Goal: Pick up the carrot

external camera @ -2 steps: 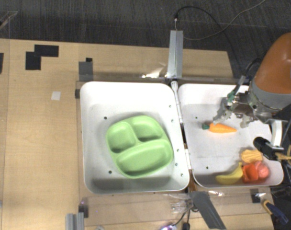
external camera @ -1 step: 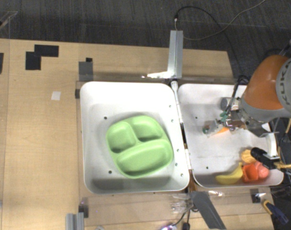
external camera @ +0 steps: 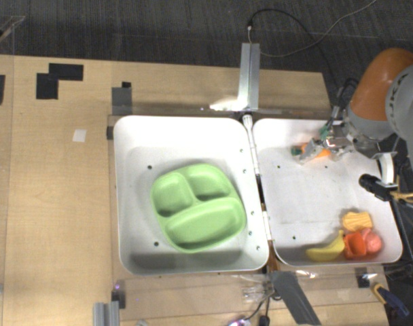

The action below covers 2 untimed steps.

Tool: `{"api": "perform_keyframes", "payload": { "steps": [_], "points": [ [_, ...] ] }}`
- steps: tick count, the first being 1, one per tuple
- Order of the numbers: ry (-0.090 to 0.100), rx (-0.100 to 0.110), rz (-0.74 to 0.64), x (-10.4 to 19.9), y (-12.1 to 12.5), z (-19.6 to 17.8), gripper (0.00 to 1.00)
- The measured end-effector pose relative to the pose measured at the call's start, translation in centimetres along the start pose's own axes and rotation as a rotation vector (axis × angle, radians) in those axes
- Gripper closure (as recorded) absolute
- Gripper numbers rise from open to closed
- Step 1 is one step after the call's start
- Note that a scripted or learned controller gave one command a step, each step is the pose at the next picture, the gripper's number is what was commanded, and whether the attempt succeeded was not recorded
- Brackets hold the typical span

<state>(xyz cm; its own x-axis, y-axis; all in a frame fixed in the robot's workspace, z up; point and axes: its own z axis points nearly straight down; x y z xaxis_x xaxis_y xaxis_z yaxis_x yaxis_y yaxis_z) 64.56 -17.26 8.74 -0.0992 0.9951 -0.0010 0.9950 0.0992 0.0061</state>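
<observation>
The carrot, a small orange piece with a green-grey leafy end pointing left, lies in the back part of the right white bin. My gripper reaches in from the right and is low over the carrot's right end, touching or nearly touching it. The wrist hides the spot where they meet, so I cannot tell whether the carrot is held. The orange band of the arm sits behind and to the right.
A green divided plate lies in the left bin. In the right bin's front right corner sit a yellow corn piece, a banana and a red fruit. The right bin's bare floor stretches between the carrot and these.
</observation>
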Motion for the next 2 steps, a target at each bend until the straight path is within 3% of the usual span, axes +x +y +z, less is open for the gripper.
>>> {"api": "perform_keyframes", "payload": {
  "steps": [1,2],
  "points": [
    [0.0,0.002,-0.117,-3.5,2.2,-5.9,0.0],
    [-0.009,-0.023,-0.023,-1.9,3.1,-2.5,0.0]
  ]
}}
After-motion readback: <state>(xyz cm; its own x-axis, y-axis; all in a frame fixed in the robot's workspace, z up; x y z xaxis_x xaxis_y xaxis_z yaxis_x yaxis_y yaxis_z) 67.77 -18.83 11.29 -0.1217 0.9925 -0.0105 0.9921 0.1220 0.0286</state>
